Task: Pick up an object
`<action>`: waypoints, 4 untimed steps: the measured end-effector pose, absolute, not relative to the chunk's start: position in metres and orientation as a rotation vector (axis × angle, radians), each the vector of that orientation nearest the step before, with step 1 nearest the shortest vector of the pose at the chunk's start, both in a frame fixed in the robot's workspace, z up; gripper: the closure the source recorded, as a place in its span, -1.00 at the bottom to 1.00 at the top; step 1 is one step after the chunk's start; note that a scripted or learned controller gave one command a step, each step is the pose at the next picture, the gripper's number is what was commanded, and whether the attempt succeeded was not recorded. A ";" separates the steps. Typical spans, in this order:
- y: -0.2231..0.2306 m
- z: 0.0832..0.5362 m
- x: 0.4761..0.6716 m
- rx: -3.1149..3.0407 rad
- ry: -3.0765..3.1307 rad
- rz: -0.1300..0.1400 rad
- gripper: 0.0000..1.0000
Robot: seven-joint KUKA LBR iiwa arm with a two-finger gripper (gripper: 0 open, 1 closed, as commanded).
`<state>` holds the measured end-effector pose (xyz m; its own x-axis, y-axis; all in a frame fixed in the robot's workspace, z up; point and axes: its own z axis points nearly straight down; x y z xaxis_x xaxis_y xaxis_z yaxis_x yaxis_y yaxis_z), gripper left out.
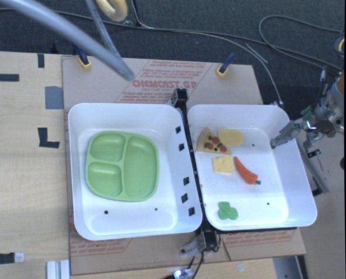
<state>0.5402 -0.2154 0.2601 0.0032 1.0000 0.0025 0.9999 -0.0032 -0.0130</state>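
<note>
Lying diagonally, carrot (246,171), green tip lower right, right bin (295,179)

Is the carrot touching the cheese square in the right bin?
Apart. The camera view shows a thin strip of white bin floor between the carrot and the cheese square.

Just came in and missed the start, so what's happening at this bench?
The gripper sits at the right bin's right rim, holding nothing visible. Inside that bin lie a carrot, a cheese slice, a pizza slice and a green piece. The left bin holds a green divided plate.
</note>
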 end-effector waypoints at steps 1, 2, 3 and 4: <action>-0.215 0.267 0.543 -2.220 -2.222 0.002 -1.00; -0.217 0.223 0.538 -2.220 -2.221 0.004 -1.00; -0.221 0.174 0.545 -2.218 -2.220 0.006 -1.00; -0.213 0.123 0.551 -2.218 -2.221 0.005 -1.00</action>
<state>0.5509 -0.2130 0.1229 -0.0014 1.0000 0.0001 1.0000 0.0014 -0.0046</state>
